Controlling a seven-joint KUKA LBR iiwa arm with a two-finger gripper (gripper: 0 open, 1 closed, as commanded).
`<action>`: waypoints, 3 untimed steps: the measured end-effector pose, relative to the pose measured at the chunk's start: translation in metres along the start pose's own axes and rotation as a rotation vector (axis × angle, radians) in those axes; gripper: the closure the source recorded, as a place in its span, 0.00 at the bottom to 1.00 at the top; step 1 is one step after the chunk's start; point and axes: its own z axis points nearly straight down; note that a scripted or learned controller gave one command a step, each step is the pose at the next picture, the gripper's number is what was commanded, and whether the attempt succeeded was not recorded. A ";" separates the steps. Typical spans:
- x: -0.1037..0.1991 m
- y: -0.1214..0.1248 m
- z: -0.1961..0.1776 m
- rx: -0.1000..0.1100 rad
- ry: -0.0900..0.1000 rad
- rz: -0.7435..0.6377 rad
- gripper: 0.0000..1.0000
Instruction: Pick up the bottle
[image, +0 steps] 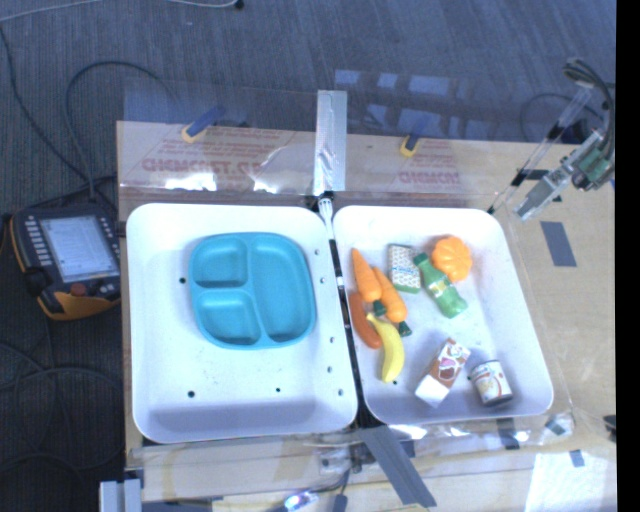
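Counting the contents gave two white bins side by side on the bench; the left bin (160, 390) held one blue divided plate (250, 290) with three compartments; the right bin (520, 330) held eight items. These were one green bottle (440, 285), lying tilted near the bin's centre and touching one orange fruit (452, 257) at its upper right; one small patterned packet (403, 268) just left of the bottle; two carrots (378, 288) beside the dividing wall; one banana (388, 345) below them; one small carton (443, 371); and one tin can (490, 383) near the lower right corner. The gripper (540, 195) hung outside the right bin, above its upper right corner and well apart from the bottle (whether its fingers were spread or closed could not be told). The bench (570, 300) was pale wood with a clear taped sheet behind the bins; a handheld control pendant (65, 255) lay on dark carpet (60, 120) at the left, with black cables (90, 80) looping near it.
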 end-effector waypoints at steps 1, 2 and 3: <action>-0.032 -0.022 -0.027 0.002 -0.001 -0.184 1.00; -0.035 -0.062 -0.028 0.001 -0.001 -0.362 1.00; -0.011 -0.099 -0.028 0.000 -0.001 -0.498 1.00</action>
